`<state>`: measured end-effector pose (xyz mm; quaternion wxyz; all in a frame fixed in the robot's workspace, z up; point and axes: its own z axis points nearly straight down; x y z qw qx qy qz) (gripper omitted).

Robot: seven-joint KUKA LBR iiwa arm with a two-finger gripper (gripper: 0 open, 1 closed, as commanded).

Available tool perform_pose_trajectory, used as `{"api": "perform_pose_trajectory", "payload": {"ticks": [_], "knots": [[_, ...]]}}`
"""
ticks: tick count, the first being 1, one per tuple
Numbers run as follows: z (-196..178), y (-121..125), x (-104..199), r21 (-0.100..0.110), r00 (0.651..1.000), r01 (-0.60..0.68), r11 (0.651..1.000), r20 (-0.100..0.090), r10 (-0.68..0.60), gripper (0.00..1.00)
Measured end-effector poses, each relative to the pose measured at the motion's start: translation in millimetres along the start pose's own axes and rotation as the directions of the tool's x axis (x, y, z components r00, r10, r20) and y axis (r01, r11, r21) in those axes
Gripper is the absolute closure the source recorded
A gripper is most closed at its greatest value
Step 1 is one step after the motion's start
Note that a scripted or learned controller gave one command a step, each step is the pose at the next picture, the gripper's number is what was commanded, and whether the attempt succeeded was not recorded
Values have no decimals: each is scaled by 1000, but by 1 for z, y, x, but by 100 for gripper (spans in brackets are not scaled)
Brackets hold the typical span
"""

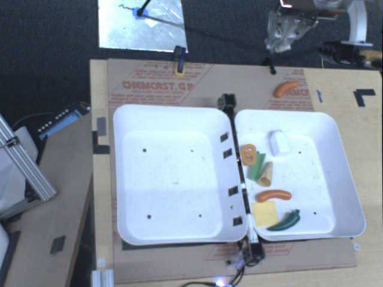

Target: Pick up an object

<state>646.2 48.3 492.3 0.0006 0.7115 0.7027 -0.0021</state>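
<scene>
A wooden desk (pixel 66 178) fills most of the frame, seen from above at a slant, with dark carpet beyond it along the top. A brown cardboard sheet (pixel 197 79) printed with red lettering lies on the desk, and two shallow white bins sit on it side by side, touching along a black hinge strip down the middle.

The left bin (pixel 173 172) takes up the centre-left of the frame. The right bin (pixel 317 160) takes up the centre-right and holds a small cluster of toy food along its left side, close to the hinge.

A shiny silver sheet (pixel 140 15) lies on the carpet at upper left. The grey robot arm enters at the upper right corner, and its gripper (pixel 281 40) hangs above the carpet, well apart from both bins and just beyond the top edge of the cardboard. It has nothing in its grasp; how far its fingers are parted cannot be told.

In the right bin, from top to bottom: a pale white block (pixel 277 142), an orange pretzel (pixel 248 154), a green piece (pixel 257 167) touching a tan cone (pixel 266 173), an orange sausage (pixel 273 195), a yellow square slice (pixel 264 213) and a dark green pepper (pixel 285 220) just beside it.

A second orange sausage (pixel 286 89) lies on the cardboard outside the bins, above the right bin's top edge. A small yellow and blue clamp (pixel 179 61) stands at the cardboard's top edge.
</scene>
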Motion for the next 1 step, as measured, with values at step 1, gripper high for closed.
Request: {"api": "perform_pose_trajectory", "payload": {"ticks": [1], "knots": [[-44,-55,20,-4,1000,18,1000,-5,-18,100]]}}
